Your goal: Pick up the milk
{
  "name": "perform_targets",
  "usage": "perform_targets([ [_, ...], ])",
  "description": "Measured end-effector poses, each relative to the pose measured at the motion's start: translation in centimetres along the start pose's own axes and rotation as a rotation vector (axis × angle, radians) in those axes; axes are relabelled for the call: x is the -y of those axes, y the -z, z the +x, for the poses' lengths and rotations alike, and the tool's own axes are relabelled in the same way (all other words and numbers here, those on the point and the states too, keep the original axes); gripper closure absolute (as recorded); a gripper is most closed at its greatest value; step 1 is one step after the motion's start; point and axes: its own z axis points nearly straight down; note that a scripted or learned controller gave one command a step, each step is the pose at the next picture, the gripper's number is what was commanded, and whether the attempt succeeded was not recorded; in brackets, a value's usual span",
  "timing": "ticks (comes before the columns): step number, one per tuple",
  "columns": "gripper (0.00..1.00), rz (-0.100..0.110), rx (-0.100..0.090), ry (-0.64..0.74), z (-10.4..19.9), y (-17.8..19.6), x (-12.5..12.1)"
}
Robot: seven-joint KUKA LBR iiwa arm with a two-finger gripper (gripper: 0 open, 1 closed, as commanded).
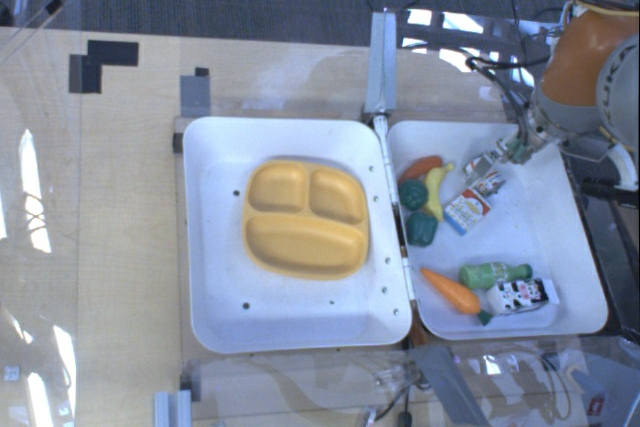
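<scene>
Pincer [487, 173] is seen low in the upper part of the right bin [585, 260], hung from the grey arm with its orange band [590, 55] at the upper right of the frame. Whether it is open or closed cannot be told from this angle; the metal is blurred against the white floor. Nothing is visibly gripped. Its tip is placed just above a small red, white and blue carton [467, 211], perhaps touching it, though contact cannot be confirmed.

The milk [520, 295] is found well apart from the pincer, down in the lower right corner of the same bin. It is lying on its side, a little carton printed white with black cow patches, one dark end turned to the right. Just above it a green bottle [495, 273] is laid flat, and at its left end an orange carrot [450, 290] is set at a slant, its green tip close against the carton.

Along the bin's left wall a cluster is seen: a red-orange vegetable [422, 165], a yellow banana [437, 190] and two dark green pieces [420, 229] packed together.

The left bin [200, 215] is occupied by a yellow divided plate [305, 217], set near its middle.
</scene>
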Motion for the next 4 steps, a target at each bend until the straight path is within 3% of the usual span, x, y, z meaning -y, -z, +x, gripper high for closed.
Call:
perform_targets([
  [1, 0.0, -0.017, 0.031, 0.469, 1.8, 0.2, 5.2],
  [2, 0.0, -0.012, 0.018, 0.475, 0.1, 7.2, 2.6],
  [3, 0.0, -0.01, 0.012, 0.247, 0.9, 6.6, 4.0],
  [4, 0.0, -0.019, 0.029, 0.424, 4.4, 0.0, 8.8],
])
